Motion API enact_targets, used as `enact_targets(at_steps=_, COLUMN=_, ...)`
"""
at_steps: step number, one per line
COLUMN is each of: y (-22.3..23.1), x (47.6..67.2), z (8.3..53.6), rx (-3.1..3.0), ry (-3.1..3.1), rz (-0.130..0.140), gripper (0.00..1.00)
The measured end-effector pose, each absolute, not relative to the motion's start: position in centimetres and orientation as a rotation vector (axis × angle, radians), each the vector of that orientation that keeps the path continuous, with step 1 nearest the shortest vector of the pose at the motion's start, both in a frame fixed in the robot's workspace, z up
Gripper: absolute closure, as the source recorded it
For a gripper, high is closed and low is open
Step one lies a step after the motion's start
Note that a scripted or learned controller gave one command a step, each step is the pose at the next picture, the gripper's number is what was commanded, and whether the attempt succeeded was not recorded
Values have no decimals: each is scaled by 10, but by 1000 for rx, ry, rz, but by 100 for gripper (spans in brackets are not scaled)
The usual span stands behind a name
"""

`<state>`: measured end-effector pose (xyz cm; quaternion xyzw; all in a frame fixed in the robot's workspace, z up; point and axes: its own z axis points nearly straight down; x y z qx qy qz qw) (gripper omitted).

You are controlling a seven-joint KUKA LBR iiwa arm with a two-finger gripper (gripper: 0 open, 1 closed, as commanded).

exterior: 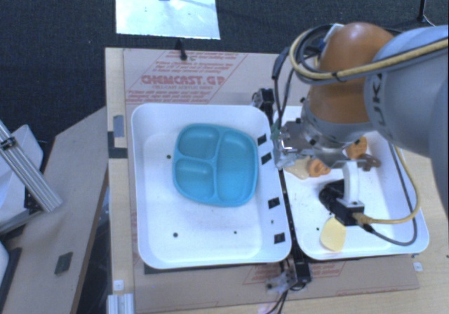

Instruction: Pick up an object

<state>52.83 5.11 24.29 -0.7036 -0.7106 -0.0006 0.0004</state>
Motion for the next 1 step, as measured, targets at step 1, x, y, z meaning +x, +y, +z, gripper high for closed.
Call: enact_targets(at_steps=1, y=111, x=547, z=231, rx=-2211, ry=-2233, rz=-4, gripper=100)
